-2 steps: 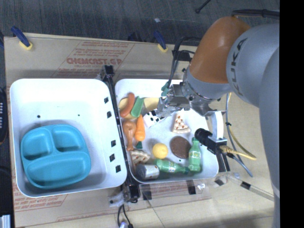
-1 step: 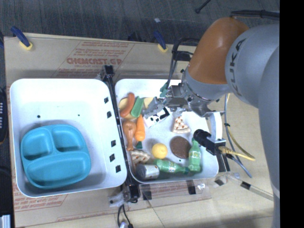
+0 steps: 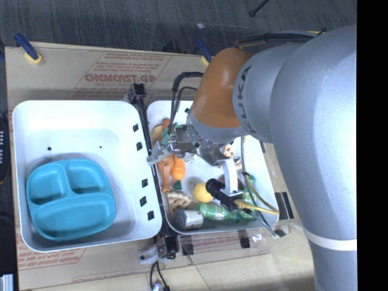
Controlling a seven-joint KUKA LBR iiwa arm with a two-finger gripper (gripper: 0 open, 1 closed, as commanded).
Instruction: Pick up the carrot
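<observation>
Reaching down into the right bin (image 3: 267, 162), the tool (image 3: 173, 153) sits low at that bin's left side, directly over the carrot (image 3: 177, 168). That orange carrot lies against the left wall, among a yellow lemon (image 3: 202, 192), a green bottle (image 3: 225, 213) and a metal can (image 3: 189, 219). Whether the tool is spread or pressed together I cannot tell; the wrist hides it. By my judgement the approach is done, while the grasp and lift remain unconfirmed. A blue divided tray (image 3: 70, 197) rests in the left bin (image 3: 73, 117).
</observation>
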